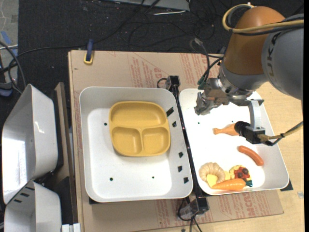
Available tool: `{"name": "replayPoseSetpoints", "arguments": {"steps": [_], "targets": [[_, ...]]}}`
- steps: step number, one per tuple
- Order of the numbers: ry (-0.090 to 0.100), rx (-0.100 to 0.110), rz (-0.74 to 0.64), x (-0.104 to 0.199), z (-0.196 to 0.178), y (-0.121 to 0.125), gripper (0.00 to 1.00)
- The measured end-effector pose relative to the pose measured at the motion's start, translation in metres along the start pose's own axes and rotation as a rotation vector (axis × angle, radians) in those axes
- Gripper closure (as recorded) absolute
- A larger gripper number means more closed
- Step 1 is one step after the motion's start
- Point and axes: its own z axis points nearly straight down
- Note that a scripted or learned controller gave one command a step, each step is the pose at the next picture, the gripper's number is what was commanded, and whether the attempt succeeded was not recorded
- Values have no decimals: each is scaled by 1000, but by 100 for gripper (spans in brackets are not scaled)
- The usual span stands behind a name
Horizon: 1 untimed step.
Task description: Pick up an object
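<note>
Orange drumstick (227, 130) lies in right bin (275, 170), long axis left-right | just below-right of gripper (205, 105) | gripper hovers at bin's upper-left, nothing between fingers; gap cannot tell

Right bin contents: a tan drumstick (226, 130) lying flat near centre; an orange-red sausage (250, 155) toward 4 o'clock; a pale croissant (211, 171), carrot (229, 184) and pizza slice (241, 172) clustered at 6 o'clock.
</note>
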Motion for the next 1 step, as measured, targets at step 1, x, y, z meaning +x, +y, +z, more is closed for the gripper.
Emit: {"name": "replayPoseSetpoints", "arguments": {"steps": [1], "targets": [[0,3,0,49,3,0,100]]}}
